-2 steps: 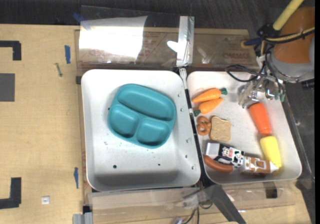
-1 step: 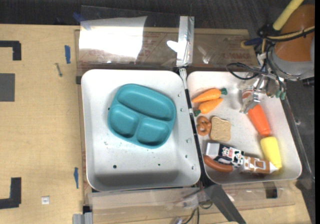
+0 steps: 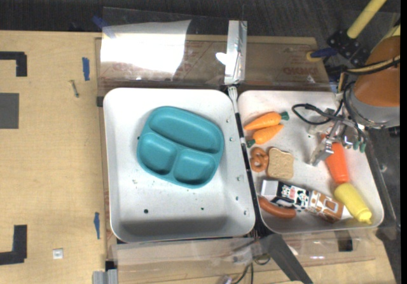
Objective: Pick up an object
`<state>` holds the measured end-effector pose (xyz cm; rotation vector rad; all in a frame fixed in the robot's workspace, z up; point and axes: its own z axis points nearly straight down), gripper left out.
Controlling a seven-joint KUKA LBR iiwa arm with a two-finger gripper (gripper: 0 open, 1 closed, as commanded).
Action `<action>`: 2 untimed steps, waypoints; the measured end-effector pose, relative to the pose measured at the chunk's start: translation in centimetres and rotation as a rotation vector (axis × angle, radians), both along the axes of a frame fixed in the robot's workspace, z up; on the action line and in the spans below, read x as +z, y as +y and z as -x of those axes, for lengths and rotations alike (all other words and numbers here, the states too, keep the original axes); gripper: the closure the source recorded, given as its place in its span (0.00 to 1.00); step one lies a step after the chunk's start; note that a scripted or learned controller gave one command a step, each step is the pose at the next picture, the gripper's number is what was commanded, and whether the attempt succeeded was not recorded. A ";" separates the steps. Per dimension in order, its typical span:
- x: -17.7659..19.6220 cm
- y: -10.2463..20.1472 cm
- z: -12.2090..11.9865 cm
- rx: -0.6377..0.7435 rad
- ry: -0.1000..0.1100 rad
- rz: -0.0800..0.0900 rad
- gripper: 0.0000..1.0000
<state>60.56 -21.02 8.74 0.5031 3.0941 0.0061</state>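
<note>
The right bin (image 3: 375, 178) holds the toy food. Two orange carrots (image 3: 264, 125) lie at its upper left. Below them sit a pretzel (image 3: 258, 159) and a slice of bread (image 3: 280, 163). A red sausage (image 3: 276, 209), a printed carton (image 3: 296, 196) and a brown bar (image 3: 326, 206) line the near side. An orange bottle (image 3: 338, 163) and a yellow bottle (image 3: 353, 201) lie on the right. My gripper (image 3: 325, 147) hangs low over the right bin, right at the upper end of the orange bottle. Cables and the wrist hide part of it.
The left bin (image 3: 121, 117) carries a teal divided plate (image 3: 180, 145). A clear plastic wall (image 3: 235, 51) rises behind the bins. The grey arm with its orange band (image 3: 380, 82) comes in over the right bin's far right corner. Brown bench surface (image 3: 44, 149) lies to the left.
</note>
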 end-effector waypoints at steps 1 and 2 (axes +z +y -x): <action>0.1 -0.9 6.3 0.048 -0.002 0.000 0.00; 0.5 -0.9 11.5 -0.008 -0.024 0.006 0.00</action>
